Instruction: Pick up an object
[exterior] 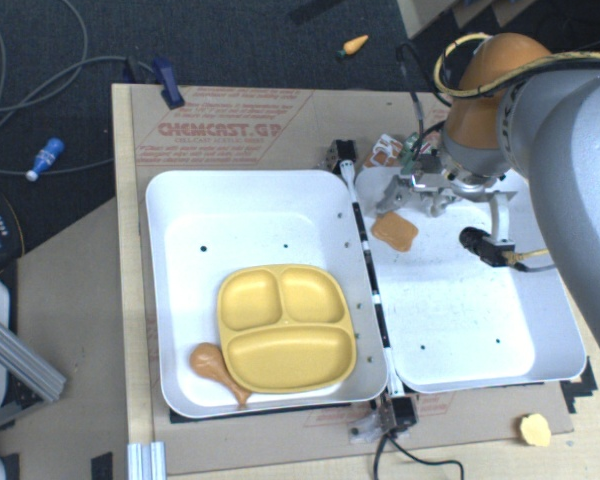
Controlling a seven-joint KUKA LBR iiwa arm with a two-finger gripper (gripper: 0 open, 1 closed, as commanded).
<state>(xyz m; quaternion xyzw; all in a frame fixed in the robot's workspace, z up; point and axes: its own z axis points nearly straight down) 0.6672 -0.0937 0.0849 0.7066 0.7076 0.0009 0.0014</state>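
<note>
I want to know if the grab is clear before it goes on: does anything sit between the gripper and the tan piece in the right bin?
Nothing visible does. The gripper hangs just above and behind the tan piece in the right bin, with bare white floor around the piece.

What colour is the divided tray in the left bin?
Yellow; the tray shows plainly in the camera view.

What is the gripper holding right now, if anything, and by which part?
Cannot be told. The gripper sits just above the tan food piece in the right bin, but no object visibly sits between its fingers.
</note>
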